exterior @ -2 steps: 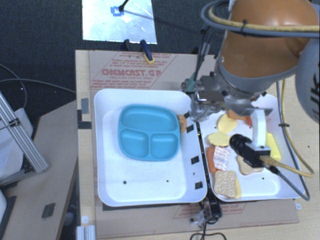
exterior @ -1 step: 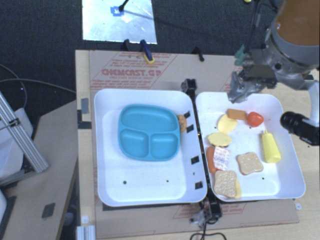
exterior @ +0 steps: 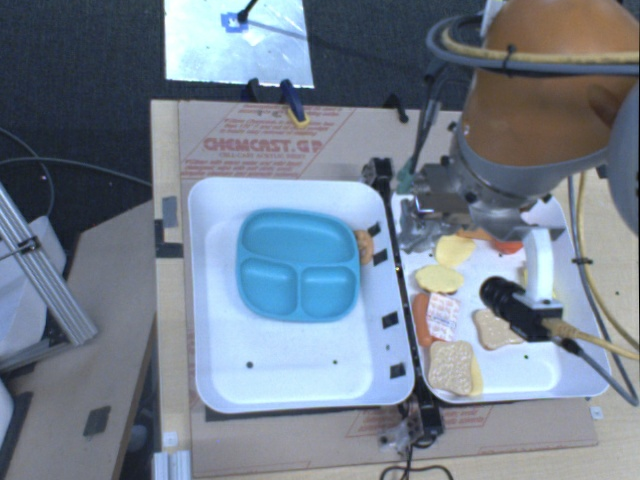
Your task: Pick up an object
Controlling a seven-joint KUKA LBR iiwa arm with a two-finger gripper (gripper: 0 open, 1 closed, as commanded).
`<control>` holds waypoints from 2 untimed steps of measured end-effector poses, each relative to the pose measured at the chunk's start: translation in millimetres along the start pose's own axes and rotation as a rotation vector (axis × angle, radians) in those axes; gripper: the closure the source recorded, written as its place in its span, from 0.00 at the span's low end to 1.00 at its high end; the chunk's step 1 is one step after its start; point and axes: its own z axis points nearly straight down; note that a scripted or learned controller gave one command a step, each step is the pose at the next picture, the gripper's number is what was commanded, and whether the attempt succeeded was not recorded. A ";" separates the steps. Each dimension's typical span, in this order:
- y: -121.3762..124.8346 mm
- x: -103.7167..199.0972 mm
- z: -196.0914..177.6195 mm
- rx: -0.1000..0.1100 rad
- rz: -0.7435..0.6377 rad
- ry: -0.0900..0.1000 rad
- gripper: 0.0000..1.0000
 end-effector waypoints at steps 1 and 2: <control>0.8 -1.7 -4.9 -0.009 0.002 0.001 0.00; 0.4 71.5 9.6 -0.007 -0.005 0.003 0.00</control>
